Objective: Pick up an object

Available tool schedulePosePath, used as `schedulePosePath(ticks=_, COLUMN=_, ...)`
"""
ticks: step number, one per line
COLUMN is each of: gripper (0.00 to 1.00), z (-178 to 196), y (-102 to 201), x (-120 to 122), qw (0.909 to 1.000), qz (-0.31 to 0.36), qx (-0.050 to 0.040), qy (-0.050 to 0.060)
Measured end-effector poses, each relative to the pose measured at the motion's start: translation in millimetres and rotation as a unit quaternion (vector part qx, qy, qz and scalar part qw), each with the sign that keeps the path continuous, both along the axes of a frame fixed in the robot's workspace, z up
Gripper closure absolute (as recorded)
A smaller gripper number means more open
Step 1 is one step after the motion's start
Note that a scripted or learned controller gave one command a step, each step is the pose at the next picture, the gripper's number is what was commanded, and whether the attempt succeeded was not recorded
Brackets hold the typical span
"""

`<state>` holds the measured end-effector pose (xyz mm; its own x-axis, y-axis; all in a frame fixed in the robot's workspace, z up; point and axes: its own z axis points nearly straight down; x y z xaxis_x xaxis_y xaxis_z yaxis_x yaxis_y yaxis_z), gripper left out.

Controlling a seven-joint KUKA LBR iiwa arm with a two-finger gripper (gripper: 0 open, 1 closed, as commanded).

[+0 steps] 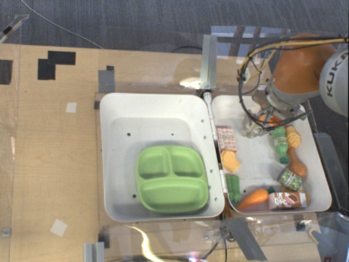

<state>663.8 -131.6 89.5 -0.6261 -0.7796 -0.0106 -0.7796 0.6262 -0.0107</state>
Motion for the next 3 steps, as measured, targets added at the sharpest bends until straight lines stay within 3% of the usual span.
schedulePosePath(ticks=1, gripper=0.00, z=0, y=15, x=0, qw=1.0000, qz=-0.001, qx=0.0001, qy=0.001)
schedulePosePath(ticks=2, gripper=1.00, z=14, y=16, x=3, qw=1.0000, qz=-0.002, qx=0.0009, qy=-0.005)
schedulePosePath(ticks=3, gripper=0.00, z=14, y=16, x=3, qw=1.0000, qz=-0.002, qx=0.0011, qy=-0.005)
